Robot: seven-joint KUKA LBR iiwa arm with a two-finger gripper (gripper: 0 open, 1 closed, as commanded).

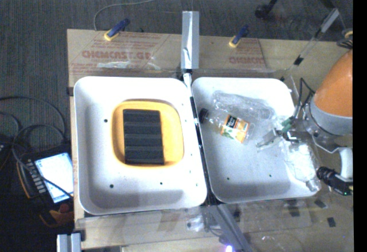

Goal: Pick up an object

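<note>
Left bin (92, 147) holds a yellow tray (117, 130) with a black ridged block (142, 136). Right bin (241, 185) holds a clear plastic bottle (235, 116), lying flat. Gripper (285, 130) sits beside it near the right wall, apparently touching nothing; grip state cannot be determined.

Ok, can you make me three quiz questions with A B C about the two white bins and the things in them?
1. Where is the clear plastic bottle?
A. right bin
B. left bin
C. on the floor

2. What colour is the rim of the tray around its black insert?
A. green
B. yellow
C. red

3. How is the bottle resting?
A. upright
B. hanging
C. lying on its side

Answers: 1 A, it lies inside the right bin. 2 B, yellow rim surrounds the black centre. 3 C, its cap points sideways toward the divider.
</note>
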